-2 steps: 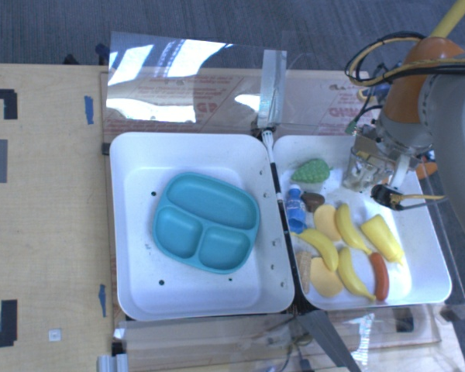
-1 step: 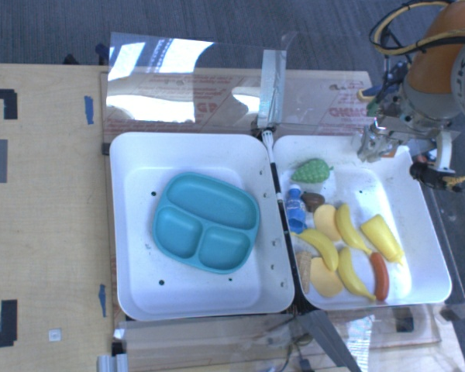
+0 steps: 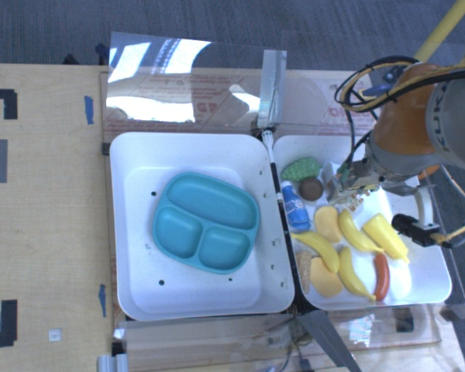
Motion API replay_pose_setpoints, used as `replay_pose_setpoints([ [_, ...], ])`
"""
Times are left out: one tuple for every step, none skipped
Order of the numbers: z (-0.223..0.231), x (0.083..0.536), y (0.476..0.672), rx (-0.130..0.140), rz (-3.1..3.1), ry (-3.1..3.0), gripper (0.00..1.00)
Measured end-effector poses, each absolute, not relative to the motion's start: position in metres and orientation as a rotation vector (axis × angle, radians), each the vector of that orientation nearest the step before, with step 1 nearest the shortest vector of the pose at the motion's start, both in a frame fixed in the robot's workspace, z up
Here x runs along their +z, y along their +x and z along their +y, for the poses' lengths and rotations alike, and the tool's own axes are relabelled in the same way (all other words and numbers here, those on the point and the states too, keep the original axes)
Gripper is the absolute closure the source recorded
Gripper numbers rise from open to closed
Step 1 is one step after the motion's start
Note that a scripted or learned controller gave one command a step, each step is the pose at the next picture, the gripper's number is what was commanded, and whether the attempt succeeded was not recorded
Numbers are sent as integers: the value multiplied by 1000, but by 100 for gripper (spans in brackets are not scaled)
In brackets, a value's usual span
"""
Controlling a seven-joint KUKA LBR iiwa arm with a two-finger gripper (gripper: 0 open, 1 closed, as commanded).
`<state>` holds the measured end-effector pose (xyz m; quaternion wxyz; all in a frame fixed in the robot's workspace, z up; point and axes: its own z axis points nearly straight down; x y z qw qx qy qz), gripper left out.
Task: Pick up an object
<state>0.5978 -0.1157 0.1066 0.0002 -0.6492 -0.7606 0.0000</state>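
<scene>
The things to pick from lie packed in the right bin (image 3: 434, 281): a green leafy piece (image 3: 302, 168) and a brown ball (image 3: 311, 188) at the far end, a blue bottle (image 3: 296, 209) along the left wall, then a yellow lump (image 3: 326, 221), 3 bananas (image 3: 357, 233), a yellow pepper (image 3: 386, 235), an orange lump (image 3: 325, 278) and a red sausage (image 3: 381, 275). The gripper (image 3: 355, 189) hangs just above the far middle of this pile, between the brown ball and the pepper. How far its tips are apart I cannot tell; nothing can be seen held.

The likely trouble is crowding. The fruit touches piece to piece, so a descent here could land on 2 things at once, push them apart, or pinch a rounded side that slips out. The ball would probably roll if nudged.

Room is tight on the left, where the bottle hugs the wall shared with the left bin (image 3: 132, 208). The right bin's near right corner is bare. The left bin holds just a blue divided plate (image 3: 207, 222) with open floor around it.
</scene>
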Motion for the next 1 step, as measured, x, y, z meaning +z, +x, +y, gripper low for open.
replay_pose_setpoints([
  [-47, 184, 659, -3, -2136, -2304, 100],
])
